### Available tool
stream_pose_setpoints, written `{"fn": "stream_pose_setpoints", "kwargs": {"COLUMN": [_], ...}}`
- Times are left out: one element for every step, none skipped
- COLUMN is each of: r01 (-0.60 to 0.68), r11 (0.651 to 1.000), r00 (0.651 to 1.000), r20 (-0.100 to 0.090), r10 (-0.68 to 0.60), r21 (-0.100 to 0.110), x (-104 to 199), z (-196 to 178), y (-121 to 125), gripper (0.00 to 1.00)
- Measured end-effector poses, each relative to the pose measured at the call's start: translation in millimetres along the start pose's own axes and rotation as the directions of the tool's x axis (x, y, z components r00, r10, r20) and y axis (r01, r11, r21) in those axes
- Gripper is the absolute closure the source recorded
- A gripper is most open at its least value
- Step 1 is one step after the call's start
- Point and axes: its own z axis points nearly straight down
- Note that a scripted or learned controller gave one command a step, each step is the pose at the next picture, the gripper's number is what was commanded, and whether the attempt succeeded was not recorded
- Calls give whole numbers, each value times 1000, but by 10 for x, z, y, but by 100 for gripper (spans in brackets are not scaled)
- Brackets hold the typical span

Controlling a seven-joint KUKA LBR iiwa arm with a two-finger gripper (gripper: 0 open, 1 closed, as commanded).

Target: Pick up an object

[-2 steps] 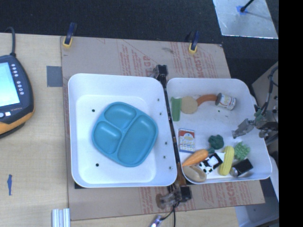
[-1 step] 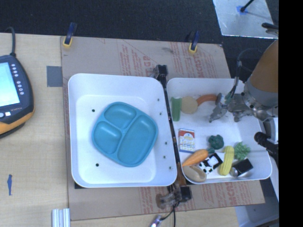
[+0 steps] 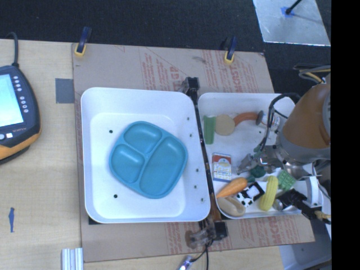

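Down in the right bin, claw among the small things

Now the grey arm, with its orange band, reaches in from the right and hangs low over the right bin. Its claw sits near the middle of that bin, just above a cluster of small things. Whether the claw is spread or pressed together cannot be told; its metal parts blur into the clutter beneath, and nothing clearly sits between them.

The right bin holds the things to pick from. A green block stands against the left wall, with a round tan piece just beside it and an orange curved piece further right. Lower down lies a small red and white card, then a carrot pointing left, a black and white piece, a yellow corn cob and a tan oval piece by the front wall.

The left bin carries a blue divided plate, lying flat near its middle. Both bins rest on a cardboard sheet on the desk, held by two blue clamps. A handheld control pad lies at the far left.
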Motion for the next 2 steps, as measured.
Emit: {"fn": "stream_pose_setpoints", "kwargs": {"r01": [4,0], "r11": [1000,1000], "r00": [1000,1000], "r20": [2,0], "r10": [-4,0], "r21": [-1,-7], "x": [-13,643], "z": [-111,-1025], "y": [11,412], "gripper": [100,100]}}
